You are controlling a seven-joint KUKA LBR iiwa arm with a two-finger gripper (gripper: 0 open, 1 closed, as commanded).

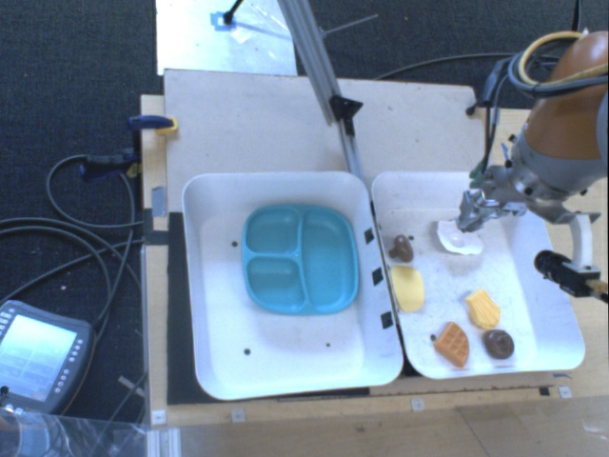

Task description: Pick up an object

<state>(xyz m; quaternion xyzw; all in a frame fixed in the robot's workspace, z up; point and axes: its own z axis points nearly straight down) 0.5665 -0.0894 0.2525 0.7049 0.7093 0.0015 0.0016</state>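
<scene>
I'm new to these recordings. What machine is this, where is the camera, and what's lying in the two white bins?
A fixed camera looks down at a slant on a bench. The grey-and-orange robot arm reaches in from the right; its gripper hangs over a white piece in the right bin. Whether it grips anything is unclear. That bin also holds a small brown item, a yellow piece, a yellow-orange piece, an orange waffle-like piece and a dark brown round piece. The left bin holds a blue divided plate.
</scene>
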